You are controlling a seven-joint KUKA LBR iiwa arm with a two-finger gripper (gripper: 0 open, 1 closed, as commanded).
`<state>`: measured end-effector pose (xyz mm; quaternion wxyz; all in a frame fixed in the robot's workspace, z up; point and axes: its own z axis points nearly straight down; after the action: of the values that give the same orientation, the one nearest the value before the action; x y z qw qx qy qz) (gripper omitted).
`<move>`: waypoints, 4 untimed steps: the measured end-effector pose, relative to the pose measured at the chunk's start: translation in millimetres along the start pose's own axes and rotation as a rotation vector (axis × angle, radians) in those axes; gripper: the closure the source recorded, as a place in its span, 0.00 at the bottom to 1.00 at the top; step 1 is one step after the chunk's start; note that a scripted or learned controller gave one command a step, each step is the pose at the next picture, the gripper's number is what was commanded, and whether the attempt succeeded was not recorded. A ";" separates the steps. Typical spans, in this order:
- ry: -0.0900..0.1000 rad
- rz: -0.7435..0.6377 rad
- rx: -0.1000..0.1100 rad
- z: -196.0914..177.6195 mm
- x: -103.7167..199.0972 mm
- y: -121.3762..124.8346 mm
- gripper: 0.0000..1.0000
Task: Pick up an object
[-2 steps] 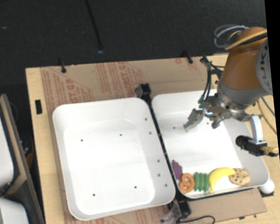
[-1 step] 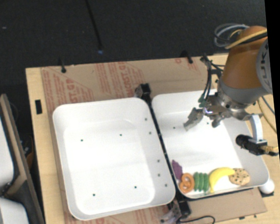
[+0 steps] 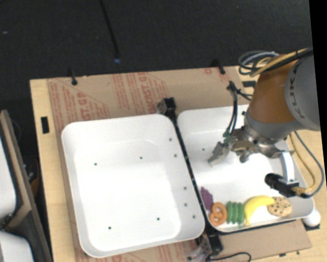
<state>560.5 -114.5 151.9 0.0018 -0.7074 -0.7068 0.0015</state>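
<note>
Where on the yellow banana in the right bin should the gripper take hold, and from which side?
Probably across the banana's middle hump, coming straight down from above. It lies flat along the right bin's near wall, wedged between the green piece and the cookie, so side approaches look blocked; the gripper hangs farther back.

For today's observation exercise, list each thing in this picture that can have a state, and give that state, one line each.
Pincer: above the right bin, nothing seen between its fingers.
Right bin: holds all the objects, bunched along its near edge.
Banana: lying flat.
Pretzel: lying flat beside the green piece.
Cookie: lying flat, at the banana's tip.
Purple piece: against the bin's left wall.
</note>
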 end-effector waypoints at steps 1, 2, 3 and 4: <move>0.000 0.000 -0.001 52.5 -0.4 -0.9 0.00; 0.000 0.001 -0.006 39.3 -0.9 0.6 1.00; -0.001 -0.001 -0.009 -6.4 1.6 8.4 1.00; -0.001 0.000 -0.010 -54.9 -6.3 15.2 1.00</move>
<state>576.0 -120.8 206.7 -0.0021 -0.7073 -0.7069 -0.0015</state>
